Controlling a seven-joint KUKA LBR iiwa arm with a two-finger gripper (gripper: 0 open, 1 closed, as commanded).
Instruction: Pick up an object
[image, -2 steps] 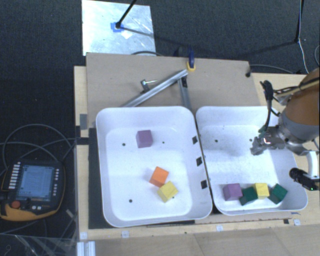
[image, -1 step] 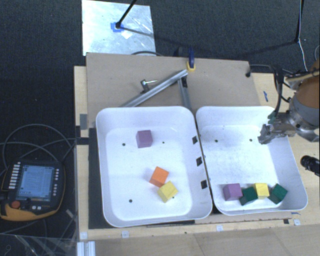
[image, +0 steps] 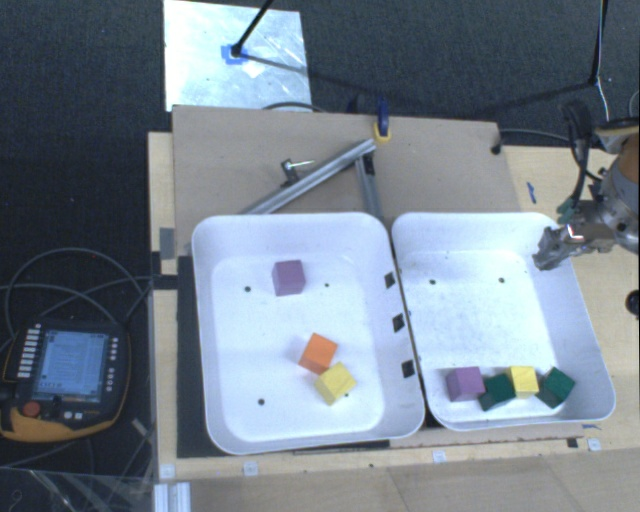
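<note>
Nearest to the camera, along the front wall of the right bin (image: 560, 260), four cubes lie in a row: a purple cube (image: 464, 382), a dark green cube (image: 495, 391) touching it, a yellow cube (image: 524, 379) just behind that one, and a second dark green cube (image: 556, 385) at the right end. In the left bin (image: 215, 300), a yellow cube (image: 335, 383) lies toward the front, and an orange cube (image: 318, 352) touches it on its far side. Farther back in the same bin, well apart from these two, a purple cube (image: 288, 277) stands alone. On the floor to the left of the bench lies a teach pendant (image: 62, 378) with a lit screen and cables around it. The gripper (image: 550, 250) is at the right rim of the right bin, toward its far end, well apart from all cubes, and nothing is seen in it; it is small and blurred, so I cannot tell if it is open or closed. Behind the bins a metal rod (image: 310, 178) lies at a slant on a brown board (image: 440, 165).
</note>
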